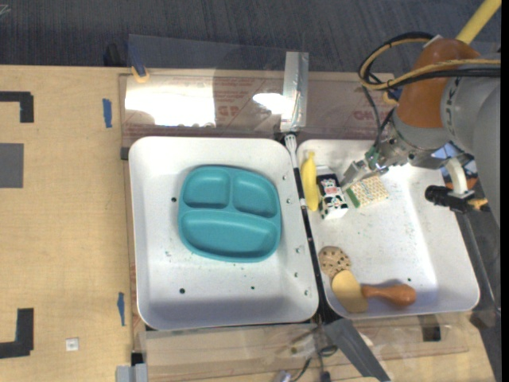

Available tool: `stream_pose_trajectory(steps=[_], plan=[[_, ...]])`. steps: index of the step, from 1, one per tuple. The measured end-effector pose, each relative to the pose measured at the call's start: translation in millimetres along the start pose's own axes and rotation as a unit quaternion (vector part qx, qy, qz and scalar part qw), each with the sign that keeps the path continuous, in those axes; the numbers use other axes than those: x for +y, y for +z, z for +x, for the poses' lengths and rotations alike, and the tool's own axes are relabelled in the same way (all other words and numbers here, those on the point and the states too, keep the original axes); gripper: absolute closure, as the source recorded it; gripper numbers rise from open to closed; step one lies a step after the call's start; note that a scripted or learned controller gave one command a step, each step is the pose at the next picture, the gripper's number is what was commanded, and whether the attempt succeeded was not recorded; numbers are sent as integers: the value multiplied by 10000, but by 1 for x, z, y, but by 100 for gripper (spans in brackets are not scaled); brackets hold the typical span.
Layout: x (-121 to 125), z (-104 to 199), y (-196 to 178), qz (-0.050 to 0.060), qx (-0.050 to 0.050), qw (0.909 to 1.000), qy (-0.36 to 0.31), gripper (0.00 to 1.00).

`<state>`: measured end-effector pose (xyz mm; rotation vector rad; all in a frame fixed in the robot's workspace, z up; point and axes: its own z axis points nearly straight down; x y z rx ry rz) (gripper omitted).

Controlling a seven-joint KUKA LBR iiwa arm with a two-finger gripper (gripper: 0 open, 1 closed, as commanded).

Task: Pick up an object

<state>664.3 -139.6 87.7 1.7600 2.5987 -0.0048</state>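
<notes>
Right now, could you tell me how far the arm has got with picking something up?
Done: the gripper is down in the right bin, by the black-and-white toy. In hand: nothing visibly held. Left: grasp and lift; the banana, cookie and wooden spoon lie on the bin floor.

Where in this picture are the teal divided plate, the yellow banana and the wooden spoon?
teal divided plate (231, 213): camera view, on the wide lower compartment.
yellow banana (308, 183): camera view, on the middle of its length.
wooden spoon (387, 294): camera view, on the reddish-brown handle.
</notes>
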Motion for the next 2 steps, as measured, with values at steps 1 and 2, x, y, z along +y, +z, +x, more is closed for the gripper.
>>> stream_pose_trajectory(steps=[1,2], plan=[[-47,-5,1,-5,19,9860,1667,0],[-45,-4,-9,-19,11,9863,1648,100]])
